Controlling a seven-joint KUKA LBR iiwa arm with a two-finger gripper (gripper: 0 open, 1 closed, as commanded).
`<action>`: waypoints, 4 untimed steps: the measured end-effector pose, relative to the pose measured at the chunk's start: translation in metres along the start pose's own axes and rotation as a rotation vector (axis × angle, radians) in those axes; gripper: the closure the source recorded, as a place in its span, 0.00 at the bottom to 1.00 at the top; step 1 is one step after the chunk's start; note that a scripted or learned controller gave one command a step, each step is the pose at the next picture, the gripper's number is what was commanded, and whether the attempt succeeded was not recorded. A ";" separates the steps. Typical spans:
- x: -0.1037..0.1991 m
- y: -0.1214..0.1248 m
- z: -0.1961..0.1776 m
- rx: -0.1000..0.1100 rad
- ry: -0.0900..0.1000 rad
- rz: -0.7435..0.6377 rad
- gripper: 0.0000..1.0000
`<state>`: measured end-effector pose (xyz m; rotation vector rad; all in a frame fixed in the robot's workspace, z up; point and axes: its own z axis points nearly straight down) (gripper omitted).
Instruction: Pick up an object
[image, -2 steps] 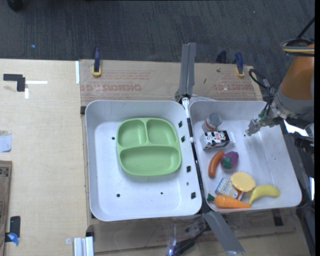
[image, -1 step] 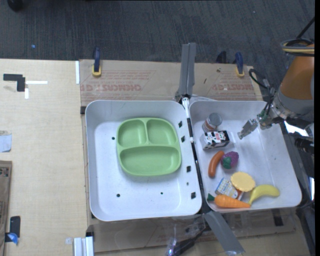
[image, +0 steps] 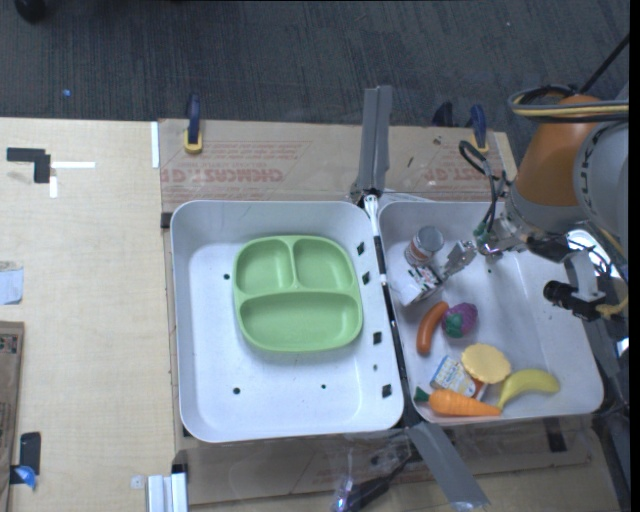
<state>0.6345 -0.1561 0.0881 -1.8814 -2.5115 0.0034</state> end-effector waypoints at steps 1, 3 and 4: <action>0.047 -0.018 0.000 0.000 0.000 -0.048 0.00; 0.045 -0.019 -0.006 0.003 0.001 -0.043 0.00; 0.032 0.027 0.000 0.000 0.000 -0.109 0.00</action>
